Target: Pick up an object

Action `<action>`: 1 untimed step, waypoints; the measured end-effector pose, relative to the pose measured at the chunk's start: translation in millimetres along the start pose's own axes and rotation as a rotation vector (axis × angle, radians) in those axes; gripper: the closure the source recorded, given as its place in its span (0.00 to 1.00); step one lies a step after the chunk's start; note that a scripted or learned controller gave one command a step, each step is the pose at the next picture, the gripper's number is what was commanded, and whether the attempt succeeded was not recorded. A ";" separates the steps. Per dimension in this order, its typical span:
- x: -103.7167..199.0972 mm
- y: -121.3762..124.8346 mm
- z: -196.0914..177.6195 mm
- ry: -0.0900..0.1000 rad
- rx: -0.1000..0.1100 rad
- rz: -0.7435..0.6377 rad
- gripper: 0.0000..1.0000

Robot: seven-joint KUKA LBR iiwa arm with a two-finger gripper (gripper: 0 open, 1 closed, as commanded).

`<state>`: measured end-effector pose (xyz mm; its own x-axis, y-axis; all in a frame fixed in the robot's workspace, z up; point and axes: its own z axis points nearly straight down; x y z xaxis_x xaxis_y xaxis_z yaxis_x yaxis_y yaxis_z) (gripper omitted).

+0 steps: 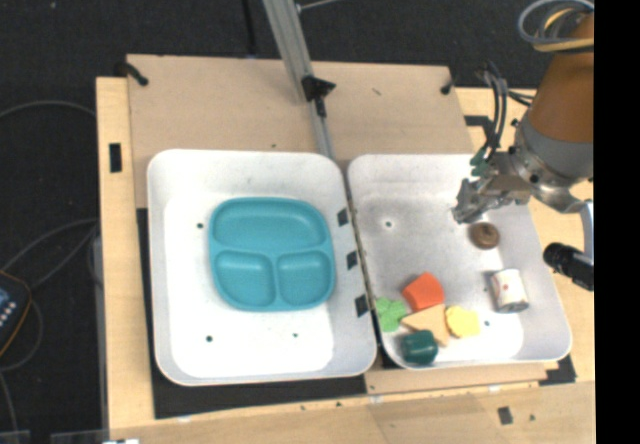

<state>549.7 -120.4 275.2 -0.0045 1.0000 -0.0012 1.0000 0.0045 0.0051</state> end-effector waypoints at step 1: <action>46.1 -2.1 -1.9 0.002 0.003 -0.002 1.00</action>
<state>547.3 -74.3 277.1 -0.0069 1.0000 0.0006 1.0000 0.0069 0.0022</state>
